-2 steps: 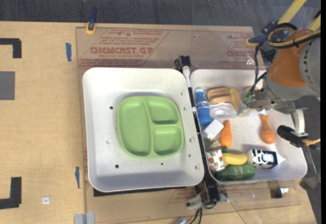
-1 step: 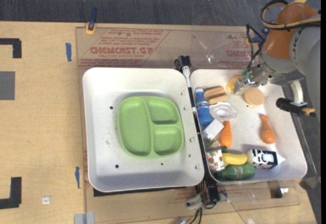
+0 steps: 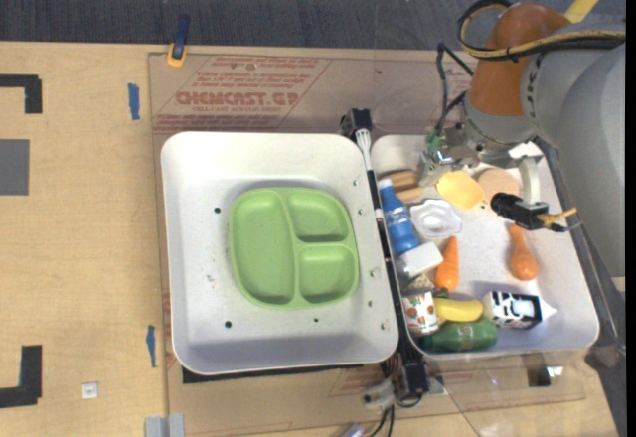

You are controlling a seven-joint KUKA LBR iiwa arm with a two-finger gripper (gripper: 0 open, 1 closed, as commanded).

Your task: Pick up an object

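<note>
The left bin (image 3: 189,256) is taken up by a green divided plate (image 3: 293,246), with bare floor left along its walls. The right bin (image 3: 566,256) is crowded (blue bottle (image 3: 399,226), carrot (image 3: 449,264), banana (image 3: 459,309)). The gripper (image 3: 442,152) is lowered at that bin's far edge; its opening cannot be made out.

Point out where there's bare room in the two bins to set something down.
Left bin: a bare white margin all around the green divided plate, widest toward its far rim. Right bin: a smaller bare patch between the orange carrot and the orange piece. Its far end under the gripper and its near-left corner are crowded.
</note>
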